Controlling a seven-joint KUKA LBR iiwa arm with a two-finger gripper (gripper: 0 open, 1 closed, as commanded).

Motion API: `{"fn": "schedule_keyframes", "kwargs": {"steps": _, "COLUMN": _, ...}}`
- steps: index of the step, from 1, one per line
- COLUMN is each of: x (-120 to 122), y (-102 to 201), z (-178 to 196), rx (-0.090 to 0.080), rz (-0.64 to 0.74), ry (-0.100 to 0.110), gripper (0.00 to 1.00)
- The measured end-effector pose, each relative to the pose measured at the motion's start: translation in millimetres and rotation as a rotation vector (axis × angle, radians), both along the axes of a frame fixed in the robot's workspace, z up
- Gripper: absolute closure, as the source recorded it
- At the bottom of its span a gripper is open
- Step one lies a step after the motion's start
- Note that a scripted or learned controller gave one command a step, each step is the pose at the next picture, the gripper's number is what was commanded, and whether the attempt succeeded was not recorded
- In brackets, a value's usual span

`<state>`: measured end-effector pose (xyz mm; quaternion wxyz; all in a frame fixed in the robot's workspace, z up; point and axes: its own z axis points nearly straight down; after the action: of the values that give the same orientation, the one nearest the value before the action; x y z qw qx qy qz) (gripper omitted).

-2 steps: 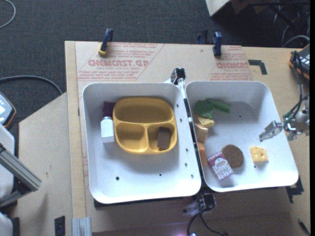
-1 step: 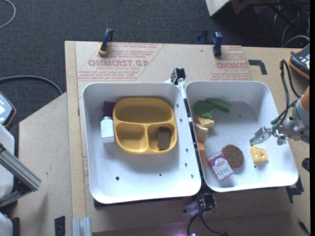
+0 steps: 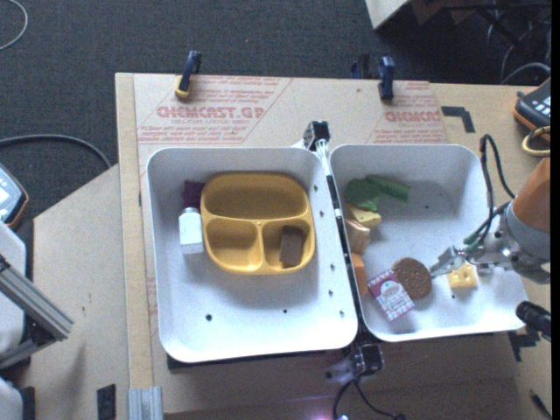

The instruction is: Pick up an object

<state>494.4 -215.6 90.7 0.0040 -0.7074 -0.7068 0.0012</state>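
in the right bin (image 3: pixel 411 157), nearest the camera, a small red-and-white packet (image 3: pixel 390 294) lay touching a round brown cookie-like disc (image 3: pixel 412 277), and just right of the disc the gripper (image 3: pixel 455 262) hovered with its 2 thin fingers apart beside a pale yellow cheese-like wedge (image 3: pixel 463 277), clamped on nothing. farther back sat flat green pieces (image 3: pixel 374 191). the left bin (image 3: pixel 166 261) held a smooth yellow 3-compartment tray (image 3: pixel 254 221) with a dark block (image 3: pixel 291 246) in 1 section.

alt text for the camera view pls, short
The arm's hand sits low in the right bin, between a brown round cookie and a yellow cheese piece. The left bin holds a yellow divided tray with a small white bottle beside it.
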Motion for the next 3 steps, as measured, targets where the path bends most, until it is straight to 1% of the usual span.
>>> {"fn": "schedule_keyframes", "kwargs": {"steps": 1, "x": 0.2, "y": 1.6, "z": -6.3, "rx": 0.0, "rz": 0.002, "ry": -0.004, "gripper": 0.0}}
{"fn": "schedule_keyframes", "kwargs": {"steps": 2, "x": 2.9, "y": 0.0, "z": 8.5, "rx": -0.006, "rz": 0.0, "ry": -0.016, "gripper": 1.0}}
{"fn": "schedule_keyframes", "kwargs": {"steps": 3, "x": 12.2, "y": 6.6, "z": 63.8, "rx": -0.007, "rz": 0.003, "ry": -0.014, "gripper": 1.0}}
